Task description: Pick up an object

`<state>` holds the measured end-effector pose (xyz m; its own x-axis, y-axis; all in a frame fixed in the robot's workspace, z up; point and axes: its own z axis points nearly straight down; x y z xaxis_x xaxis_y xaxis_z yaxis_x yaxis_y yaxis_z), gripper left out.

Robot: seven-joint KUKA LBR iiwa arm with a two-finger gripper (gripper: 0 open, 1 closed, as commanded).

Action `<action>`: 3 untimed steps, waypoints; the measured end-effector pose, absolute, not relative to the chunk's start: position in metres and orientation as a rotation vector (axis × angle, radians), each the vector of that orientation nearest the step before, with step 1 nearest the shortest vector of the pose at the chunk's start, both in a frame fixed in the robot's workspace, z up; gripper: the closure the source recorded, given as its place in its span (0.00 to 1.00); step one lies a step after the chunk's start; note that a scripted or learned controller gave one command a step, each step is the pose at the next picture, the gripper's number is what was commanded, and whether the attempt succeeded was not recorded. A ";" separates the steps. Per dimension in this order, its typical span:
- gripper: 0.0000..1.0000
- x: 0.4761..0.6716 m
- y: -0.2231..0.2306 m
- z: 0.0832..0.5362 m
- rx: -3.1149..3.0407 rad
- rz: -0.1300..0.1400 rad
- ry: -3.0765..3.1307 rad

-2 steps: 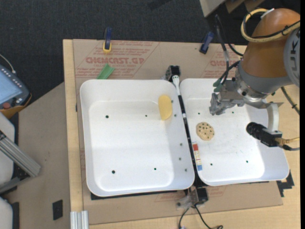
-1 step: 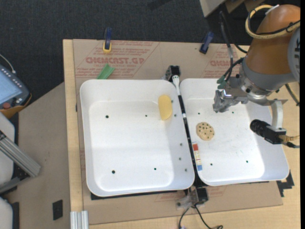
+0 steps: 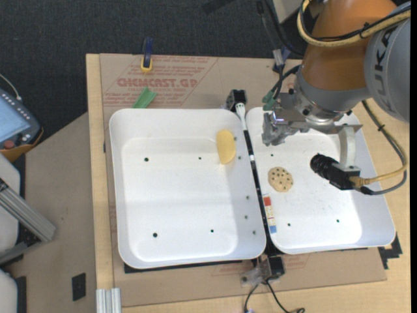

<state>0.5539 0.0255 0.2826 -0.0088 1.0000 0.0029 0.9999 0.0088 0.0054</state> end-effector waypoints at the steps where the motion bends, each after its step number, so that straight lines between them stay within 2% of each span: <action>1: 1.00 0.528 0.086 0.293 2.215 0.001 2.231; 2: 1.00 0.484 0.114 0.402 2.210 0.020 2.225; 3: 1.00 0.526 0.144 0.376 2.217 0.003 2.223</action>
<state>0.5256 0.1436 0.3762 -0.0028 1.0000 0.0000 1.0000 0.0028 0.0024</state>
